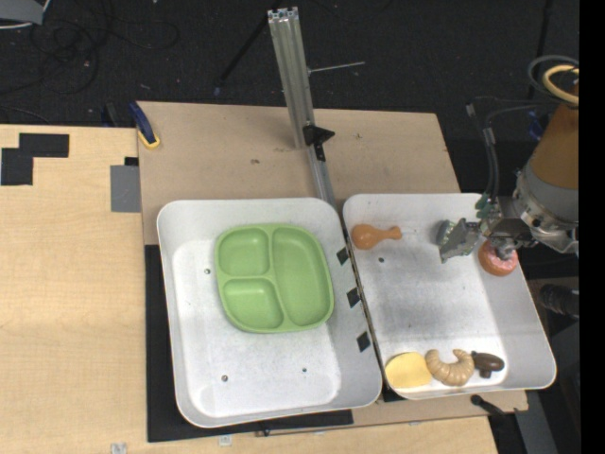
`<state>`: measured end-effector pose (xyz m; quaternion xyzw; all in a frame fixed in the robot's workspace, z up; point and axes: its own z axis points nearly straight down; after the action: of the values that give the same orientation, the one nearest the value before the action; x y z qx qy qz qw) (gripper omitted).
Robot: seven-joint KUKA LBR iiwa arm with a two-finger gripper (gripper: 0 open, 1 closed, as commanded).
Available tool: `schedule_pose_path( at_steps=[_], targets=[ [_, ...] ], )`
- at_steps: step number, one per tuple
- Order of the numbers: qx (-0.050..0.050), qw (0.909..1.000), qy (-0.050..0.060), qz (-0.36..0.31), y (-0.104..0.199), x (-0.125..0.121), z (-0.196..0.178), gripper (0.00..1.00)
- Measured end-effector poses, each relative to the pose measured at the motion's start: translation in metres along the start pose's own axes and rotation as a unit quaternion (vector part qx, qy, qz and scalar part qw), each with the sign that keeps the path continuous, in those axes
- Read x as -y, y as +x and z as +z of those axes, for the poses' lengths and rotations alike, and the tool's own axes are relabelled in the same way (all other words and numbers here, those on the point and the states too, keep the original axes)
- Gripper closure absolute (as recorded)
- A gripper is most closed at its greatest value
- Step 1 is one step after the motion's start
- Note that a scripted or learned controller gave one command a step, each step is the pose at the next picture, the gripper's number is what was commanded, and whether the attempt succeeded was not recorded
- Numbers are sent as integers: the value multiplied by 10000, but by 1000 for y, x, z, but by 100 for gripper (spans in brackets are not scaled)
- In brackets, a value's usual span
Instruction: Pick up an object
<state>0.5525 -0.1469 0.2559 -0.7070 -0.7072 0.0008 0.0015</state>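
Note:
My gripper (458, 240) hangs over the upper right part of the right bin (430, 301), open, with nothing between its fingers. A red-orange round object (500, 260) lies just to its right, partly under the wrist. An orange drumstick-shaped toy (375, 236) rests to the gripper's left, near the bin's upper left corner. In the bin's front edge lie a yellow piece (406, 372), a tan curled piece (452, 367) and a dark brown piece (488, 362), side by side.
The left bin (189, 348) holds a green divided plate (275, 278). A metal post (295, 83) stands behind the bins. Black clips (352, 296) line the seam between the bins. Bare floor shows in the middle of the right bin.

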Motion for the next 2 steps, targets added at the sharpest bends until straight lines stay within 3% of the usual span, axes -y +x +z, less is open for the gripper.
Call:
schedule_pose_path(
  at_steps=[2],
  targets=[
    [-8,10000,29,5,17,-1,119,0]
  ],
)
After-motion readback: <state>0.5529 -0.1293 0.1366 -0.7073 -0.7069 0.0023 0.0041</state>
